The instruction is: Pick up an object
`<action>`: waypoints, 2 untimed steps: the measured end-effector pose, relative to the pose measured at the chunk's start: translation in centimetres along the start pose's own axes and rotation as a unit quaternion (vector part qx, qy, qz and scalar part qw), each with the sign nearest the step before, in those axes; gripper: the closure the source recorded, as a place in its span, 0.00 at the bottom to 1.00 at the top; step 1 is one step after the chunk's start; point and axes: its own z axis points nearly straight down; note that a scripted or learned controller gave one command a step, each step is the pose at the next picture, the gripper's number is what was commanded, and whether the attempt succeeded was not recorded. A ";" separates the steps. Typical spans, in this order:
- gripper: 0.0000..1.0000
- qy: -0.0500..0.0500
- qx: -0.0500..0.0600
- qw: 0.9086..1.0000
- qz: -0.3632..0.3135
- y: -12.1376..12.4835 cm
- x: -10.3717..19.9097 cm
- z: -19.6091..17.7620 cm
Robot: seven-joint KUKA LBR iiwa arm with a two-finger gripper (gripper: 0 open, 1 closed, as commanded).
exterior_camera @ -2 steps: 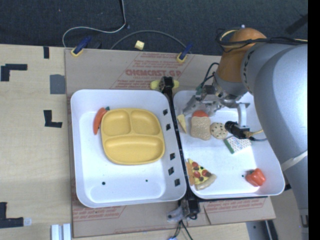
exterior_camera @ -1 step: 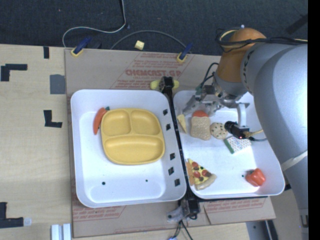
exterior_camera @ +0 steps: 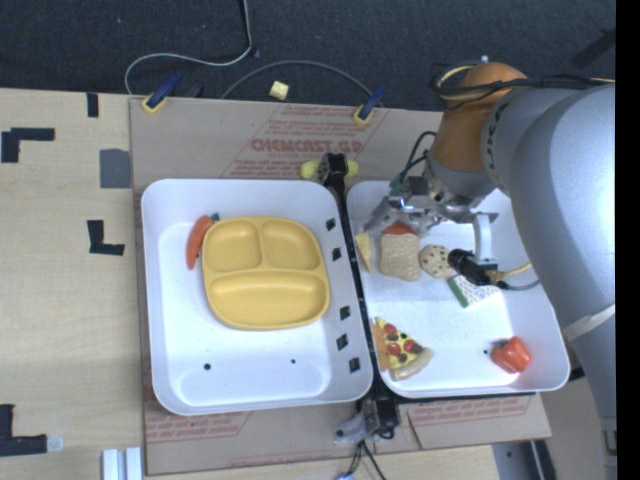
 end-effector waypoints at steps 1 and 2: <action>0.00 0.001 0.000 1.000 0.000 1.1 -0.8 0.0; 1.00 0.001 0.000 1.000 -0.001 1.1 -0.7 -1.0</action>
